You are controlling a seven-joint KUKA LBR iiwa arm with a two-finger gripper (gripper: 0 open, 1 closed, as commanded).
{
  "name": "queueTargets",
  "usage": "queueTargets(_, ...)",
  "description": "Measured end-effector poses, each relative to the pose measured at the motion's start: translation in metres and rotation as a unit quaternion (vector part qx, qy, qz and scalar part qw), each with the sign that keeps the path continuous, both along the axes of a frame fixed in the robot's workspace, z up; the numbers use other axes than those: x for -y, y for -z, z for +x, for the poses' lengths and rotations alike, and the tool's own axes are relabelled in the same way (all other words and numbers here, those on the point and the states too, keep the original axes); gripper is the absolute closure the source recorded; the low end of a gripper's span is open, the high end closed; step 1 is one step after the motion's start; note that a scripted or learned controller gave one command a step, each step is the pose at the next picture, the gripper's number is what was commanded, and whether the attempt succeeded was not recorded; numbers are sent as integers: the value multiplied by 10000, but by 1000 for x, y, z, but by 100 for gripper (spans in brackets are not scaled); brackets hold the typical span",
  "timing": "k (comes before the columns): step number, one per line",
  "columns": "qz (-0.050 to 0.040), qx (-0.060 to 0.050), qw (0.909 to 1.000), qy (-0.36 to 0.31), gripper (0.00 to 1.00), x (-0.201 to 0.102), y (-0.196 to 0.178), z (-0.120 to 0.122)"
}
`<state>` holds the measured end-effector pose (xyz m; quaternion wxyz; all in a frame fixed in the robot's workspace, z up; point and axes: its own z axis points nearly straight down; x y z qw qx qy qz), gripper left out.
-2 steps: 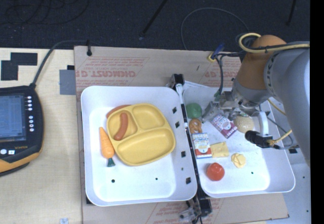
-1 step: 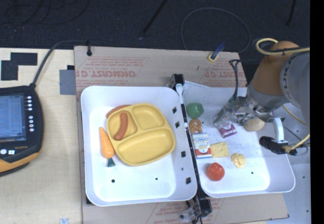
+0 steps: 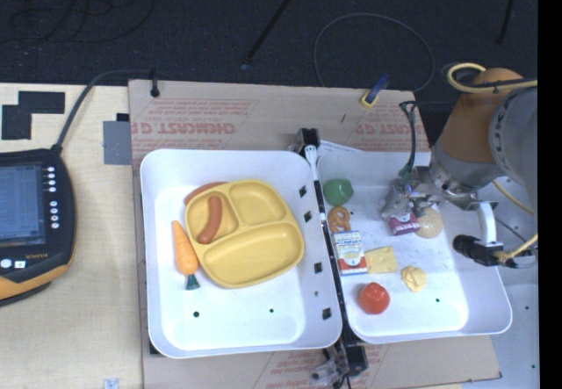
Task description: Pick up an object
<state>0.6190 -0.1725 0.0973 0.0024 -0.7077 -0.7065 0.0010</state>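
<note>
The arm [image 3: 479, 128] reached in over the right bin [image 3: 479, 313], its orange band above the wrist, and its pincer [image 3: 406, 203] hung low over the upper middle part of that bin. Whether the pincer was released or clenched could not be told from this slant. Just beneath it lay a small dark red packet [image 3: 403, 224], and it was not clear if the pincer touched the packet. A pale round object [image 3: 429, 224] lay touching or just beside the packet, on the side away from the divider between the bins.

Other things lay in the right bin. A green object [image 3: 338, 191] sat near the divider, at the bin's far end. Toward the near edge from it came a small brown-and-orange object [image 3: 339, 219], then a red-and-white carton [image 3: 350, 252] with a yellow wedge [image 3: 382, 259] just beside it. A small yellow lump [image 3: 414, 277] lay farther from the divider, and a red tomato [image 3: 374, 298] lay nearest the bin's front rim.

The left bin [image 3: 228, 326] held a yellow divided plate [image 3: 255, 242] with a sausage [image 3: 212, 218] in one compartment. A carrot [image 3: 184, 251] lay against the plate's outer side, away from the right bin.

Both bins stood on a cardboard sheet [image 3: 246, 115] on the tabletop [image 3: 88, 308]. A handheld control pendant [image 3: 31, 220] lay well apart from the left bin, beyond the cardboard.
</note>
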Motion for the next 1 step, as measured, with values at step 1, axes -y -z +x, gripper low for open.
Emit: queueTargets(1,4,39,10000,-44,100,-81,-59,3)
